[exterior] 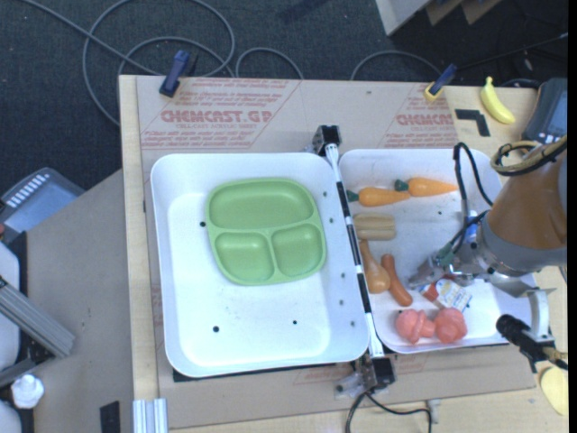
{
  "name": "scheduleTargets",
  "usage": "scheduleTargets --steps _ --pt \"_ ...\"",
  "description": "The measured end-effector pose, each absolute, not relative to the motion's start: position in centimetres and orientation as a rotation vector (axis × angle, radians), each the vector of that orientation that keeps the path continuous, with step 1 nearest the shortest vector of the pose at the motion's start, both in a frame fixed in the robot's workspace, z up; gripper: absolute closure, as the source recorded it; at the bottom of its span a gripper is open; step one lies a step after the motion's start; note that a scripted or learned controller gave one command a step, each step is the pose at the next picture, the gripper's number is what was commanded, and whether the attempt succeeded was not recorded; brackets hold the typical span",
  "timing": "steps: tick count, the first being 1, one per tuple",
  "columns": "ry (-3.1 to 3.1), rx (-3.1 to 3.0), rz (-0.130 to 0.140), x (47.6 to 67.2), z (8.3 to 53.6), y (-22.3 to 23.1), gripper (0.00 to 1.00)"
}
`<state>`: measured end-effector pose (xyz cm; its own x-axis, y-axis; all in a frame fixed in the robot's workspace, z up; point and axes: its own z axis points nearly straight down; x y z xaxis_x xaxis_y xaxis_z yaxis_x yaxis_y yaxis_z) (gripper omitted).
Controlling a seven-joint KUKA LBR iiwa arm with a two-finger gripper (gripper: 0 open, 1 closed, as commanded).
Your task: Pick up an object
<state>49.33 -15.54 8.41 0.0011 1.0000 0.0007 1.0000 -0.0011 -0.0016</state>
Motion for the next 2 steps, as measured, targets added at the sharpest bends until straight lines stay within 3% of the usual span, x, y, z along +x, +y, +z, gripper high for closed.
scheduleTargets --steps 1,2 --pt "-2.220 -2.225 0.000 49.38 9.40 -15.56 1.00" --pt "-2.219 -2.225 0.000 49.37 9.40 -15.55 0.00"
